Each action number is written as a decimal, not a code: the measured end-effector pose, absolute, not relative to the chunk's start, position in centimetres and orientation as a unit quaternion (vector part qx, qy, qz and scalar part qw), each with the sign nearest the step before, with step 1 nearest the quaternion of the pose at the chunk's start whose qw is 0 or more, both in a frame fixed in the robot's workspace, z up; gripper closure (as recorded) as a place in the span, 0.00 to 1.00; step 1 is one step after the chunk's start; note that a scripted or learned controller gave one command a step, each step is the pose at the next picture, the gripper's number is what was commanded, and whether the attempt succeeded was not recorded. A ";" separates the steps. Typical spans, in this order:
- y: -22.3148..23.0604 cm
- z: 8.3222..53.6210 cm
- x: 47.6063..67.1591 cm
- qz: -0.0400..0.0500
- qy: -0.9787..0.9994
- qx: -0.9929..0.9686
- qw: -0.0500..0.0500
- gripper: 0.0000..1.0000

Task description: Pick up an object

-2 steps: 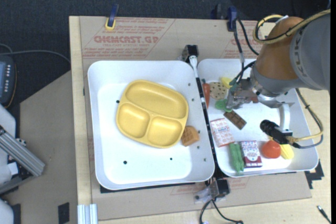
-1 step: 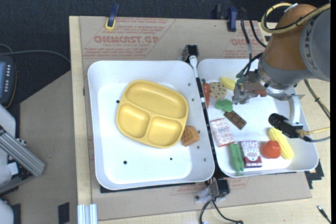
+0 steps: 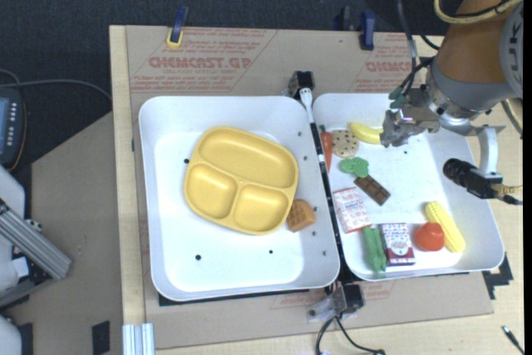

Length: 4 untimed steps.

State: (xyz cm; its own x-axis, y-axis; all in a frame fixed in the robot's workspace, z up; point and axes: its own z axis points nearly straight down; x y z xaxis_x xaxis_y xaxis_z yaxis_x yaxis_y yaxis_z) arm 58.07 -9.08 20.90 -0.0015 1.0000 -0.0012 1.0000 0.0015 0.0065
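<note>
I have the gripper (image 3: 397,131) hanging over the right bin (image 3: 482,249), toward its twelve o'clock edge, just beside the banana (image 3: 364,132), which lies at the claw's nine o'clock. I cannot tell from here whether the claw is released or clenched; nothing shows between its tips. I judge this the approach step. The next move calls for shifting toward nine o'clock and centring on the banana, clear of the cookie (image 3: 346,145) at its seven o'clock.
</note>
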 end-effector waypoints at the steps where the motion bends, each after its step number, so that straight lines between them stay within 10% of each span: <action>1: -9.1 22.6 58.2 0.001 0.707 0.707 0.002 1.00; 2: -8.2 21.8 63.7 0.002 0.708 0.706 0.003 1.00; 4: -7.2 22.9 64.6 -0.001 0.707 0.708 0.000 1.00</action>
State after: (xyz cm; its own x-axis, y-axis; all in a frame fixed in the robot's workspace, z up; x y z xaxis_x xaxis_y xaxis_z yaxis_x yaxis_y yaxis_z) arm 64.56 -7.24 22.95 0.0013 1.0000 -0.0006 1.0000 -0.0013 -0.0017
